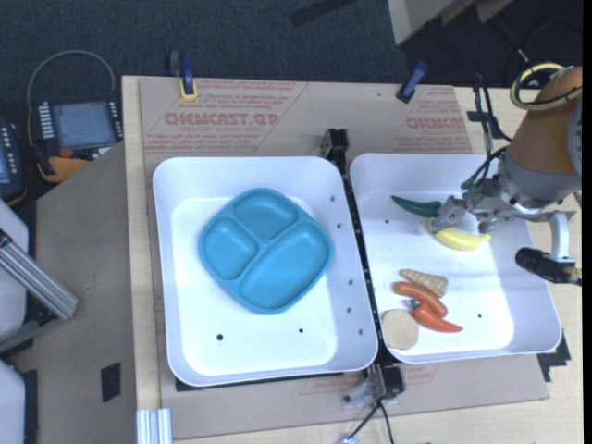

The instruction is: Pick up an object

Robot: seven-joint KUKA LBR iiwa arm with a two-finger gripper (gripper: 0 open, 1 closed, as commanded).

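**My hand low in the right bin, over the yellow piece**

The worktop [139,248] is a brown board with red lettering, and it carries two shallow white bins side by side.

The left bin [180,340] holds one thing: a blue divided plate [265,250] with three compartments, lying flat near the bin's middle and turned at an angle to the walls.

The right bin [518,336] holds the small things. My arm [546,146] comes in over its far right corner, grey with the orange band above the wrist, and my hand [470,213] sits low near the bin's far side. I cannot tell how wide my fingers stand; they are too small and cluttered to read from this slanted view.

Just below my hand lies a yellow banana-like piece [462,240], its long axis running roughly left to right, the ends curving slightly up towards the far side. It is touching or nearly touching my hand; I cannot tell which. To its left a dark green pepper-like piece [414,205] lies along the same left-right line, its thin tip pointing left.

Nearer the front wall, well apart from my hand, sit a beige cone-like piece [424,280], two orange-red carrot-like pieces [427,305] slanting down to the right, and a round tan disc [400,329] beside the left wall.
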